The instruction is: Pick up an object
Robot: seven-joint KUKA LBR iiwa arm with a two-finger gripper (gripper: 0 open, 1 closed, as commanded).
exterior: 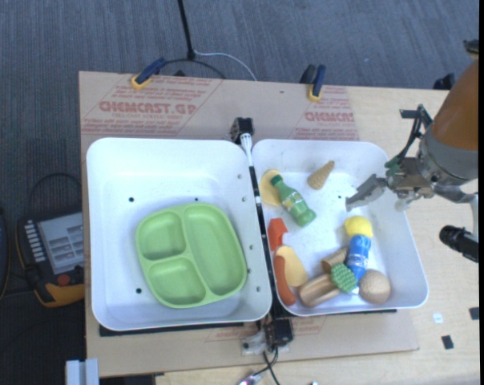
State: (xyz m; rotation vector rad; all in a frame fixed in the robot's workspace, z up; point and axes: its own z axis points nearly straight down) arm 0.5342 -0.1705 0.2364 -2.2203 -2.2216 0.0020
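Two shallow white bins sit side by side on the bench, and we see the gripper (369, 191) hovering over the right bin (402, 239), near its right wall. Whether its claw is wide or narrow we cannot tell. Nothing shows between its tips. In that bin we find a green bottle (292, 200) lying tilted, an ice-cream cone (322, 174) toward the far wall, and a blue and yellow bottle (358, 245) just below the gripper. An orange-red piece (280, 267), a wooden roll (318, 289) and a tan ball (375, 286) crowd the near edge. The left bin (114, 183) holds a green divided plate (191, 255).
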